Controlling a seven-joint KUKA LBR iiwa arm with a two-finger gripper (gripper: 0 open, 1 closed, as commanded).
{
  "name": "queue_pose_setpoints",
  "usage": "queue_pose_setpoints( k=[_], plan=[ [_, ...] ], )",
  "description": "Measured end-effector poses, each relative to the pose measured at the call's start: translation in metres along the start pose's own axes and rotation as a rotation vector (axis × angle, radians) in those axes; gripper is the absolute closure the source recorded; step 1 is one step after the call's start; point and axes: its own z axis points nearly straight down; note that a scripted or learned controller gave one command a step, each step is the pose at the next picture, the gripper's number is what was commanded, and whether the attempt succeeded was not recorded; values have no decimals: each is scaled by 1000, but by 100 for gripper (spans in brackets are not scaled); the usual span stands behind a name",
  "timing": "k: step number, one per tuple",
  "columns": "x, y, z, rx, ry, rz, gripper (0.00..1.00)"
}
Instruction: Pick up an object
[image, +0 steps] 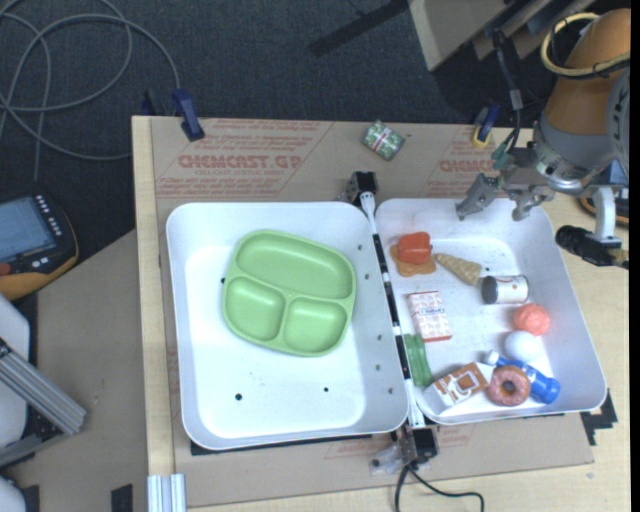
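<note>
Tool (502, 198) hangs over right bin's (575, 300) far edge, fingers spread apart, apparently empty. Red pepper (412, 247) and cone (459, 267) lie below it.

Dark carpet (90, 150) behind the bench, grey cables (60, 60) looped on it far left of the gripper, tan printed board (250, 155) as bench top, blue clamps (186, 113) on its back edge, handheld screen (30, 235) at far left.
</note>
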Motion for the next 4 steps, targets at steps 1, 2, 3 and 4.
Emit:
queue_pose_setpoints(
  k=[1,2,3,4],
  plan=[
    [61,4,102,-2,1,-2,0],
    [9,3,39,-4,-2,1,0],
    [-50,5,81,-1,-2,1,0],
    [-49,7,69,-6,-4,-1,100]
  ],
)
